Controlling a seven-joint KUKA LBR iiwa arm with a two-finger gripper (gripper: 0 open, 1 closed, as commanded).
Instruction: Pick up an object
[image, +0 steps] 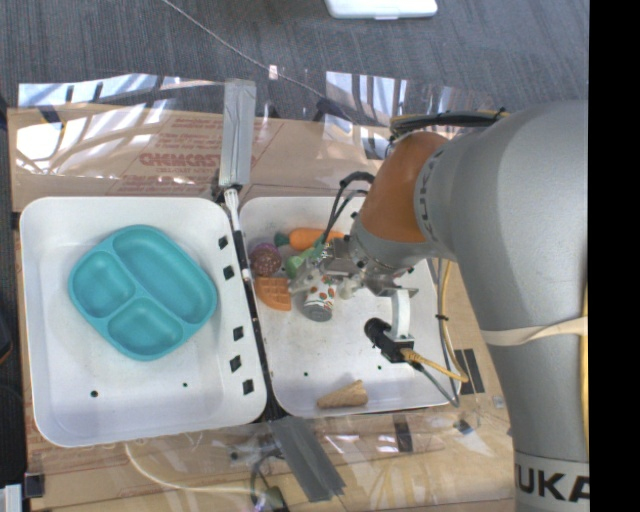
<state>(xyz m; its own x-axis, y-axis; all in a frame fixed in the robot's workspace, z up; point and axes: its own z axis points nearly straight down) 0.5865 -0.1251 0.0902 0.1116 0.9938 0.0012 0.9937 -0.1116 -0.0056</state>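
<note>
**Gripper down among the toy food, grasp not confirmed**

The gripper (322, 285) sits low in the right bin (300, 375), at the cluster of small things near that bin's upper left corner. The arm (470, 220) reaches in from the right and covers much of the bin's right half. Whether the pincer is wide, narrow or closed on anything cannot be told: its tip merges with a small white speckled object (318, 303) directly beneath it, and no clear gap or grip shows.

Judged from this, the step in hand is the grasp itself, with the speckled object the likeliest target. The next move calls for a firm closure on 1 item, then a straight lift clear of the neighbours.

Around the gripper, all inside the right bin: an orange carrot-like piece (305, 238) toward the bin's top wall, a dark purple round piece (266, 260) to the gripper's left, an orange-brown slice (273, 293) just below that, and a green bit (298, 262) touching the gripper's housing. These crowd the target and could be nudged or caught along with it. A tan wedge (343, 396) lies well apart, near the bin's bottom wall. The left bin (60, 400) holds a teal divided plate (143, 291), clear of the work.
</note>
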